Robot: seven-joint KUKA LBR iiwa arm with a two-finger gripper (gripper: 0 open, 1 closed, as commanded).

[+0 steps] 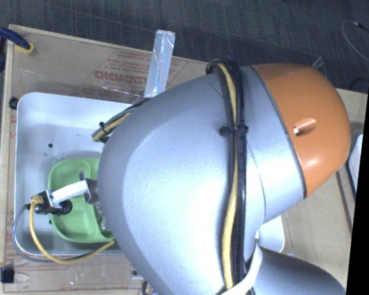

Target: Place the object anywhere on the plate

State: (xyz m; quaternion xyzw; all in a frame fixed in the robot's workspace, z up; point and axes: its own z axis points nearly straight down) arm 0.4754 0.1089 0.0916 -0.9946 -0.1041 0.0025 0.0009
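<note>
A green plate (69, 175) lies in the front left part of the left white bin (35, 108). My gripper (94, 197) hangs over the plate's right half, at the end of the big grey arm (193, 191). The arm's body covers most of the gripper and the right half of the plate. What the gripper carries is hidden by the arm.
The arm with its orange band (306, 127) covers the middle of the view and most of the right bin (271, 238). A silver upright post (160, 65) stands behind the left bin. Blue clamps (15, 39) sit at the bench's far left corner.
</note>
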